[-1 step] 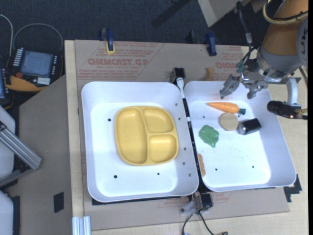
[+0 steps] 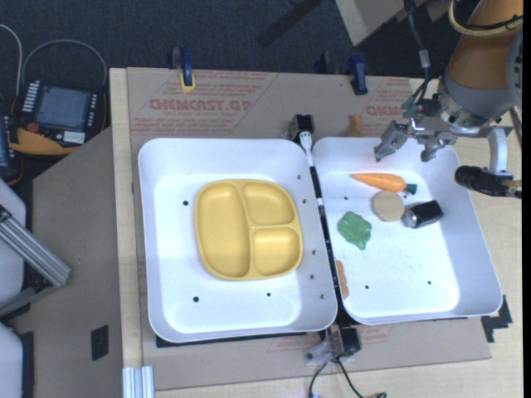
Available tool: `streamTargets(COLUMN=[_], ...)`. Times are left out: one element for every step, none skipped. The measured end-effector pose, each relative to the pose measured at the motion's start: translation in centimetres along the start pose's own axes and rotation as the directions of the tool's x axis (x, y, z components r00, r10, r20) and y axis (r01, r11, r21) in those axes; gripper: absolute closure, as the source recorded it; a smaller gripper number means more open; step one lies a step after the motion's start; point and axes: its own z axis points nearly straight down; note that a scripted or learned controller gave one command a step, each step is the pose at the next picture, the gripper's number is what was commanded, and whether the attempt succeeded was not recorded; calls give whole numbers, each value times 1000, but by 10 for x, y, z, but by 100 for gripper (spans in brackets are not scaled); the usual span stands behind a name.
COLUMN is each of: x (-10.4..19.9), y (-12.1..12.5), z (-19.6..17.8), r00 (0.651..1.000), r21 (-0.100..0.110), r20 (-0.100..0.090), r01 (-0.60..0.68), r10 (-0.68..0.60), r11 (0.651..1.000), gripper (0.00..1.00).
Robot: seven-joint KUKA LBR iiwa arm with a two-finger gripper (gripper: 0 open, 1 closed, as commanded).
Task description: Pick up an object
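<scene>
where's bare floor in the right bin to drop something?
Right bin: the near half, below the green leaf toy and the black cylinder, is bare. The far half is crowded: the carrot, the tan disc, the leaf and the cylinder cluster there, with the claw above the far rim.

A dark blue-grey carpeted floor point(image 2: 207, 15) fills the upper frame. At upper left lies a handheld control pendant point(image 2: 60, 110) with looping black cable. The desk point(image 2: 99, 222) is pale wood under printed brown cardboard point(image 2: 249, 98), held by blue clamps point(image 2: 184, 66).
</scene>
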Motion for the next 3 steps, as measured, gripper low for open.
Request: streamTargets(x=[-3,-2,-2], y=[4,-6,-6], z=[62,119,131], r00=[1000,1000,1000], r21=[5,4,2], r20=[-1,-1,0], r01=[-1,-1,-1], r10=[1,1,1], r11=[1000,1000,1000], gripper=[0,0,0])
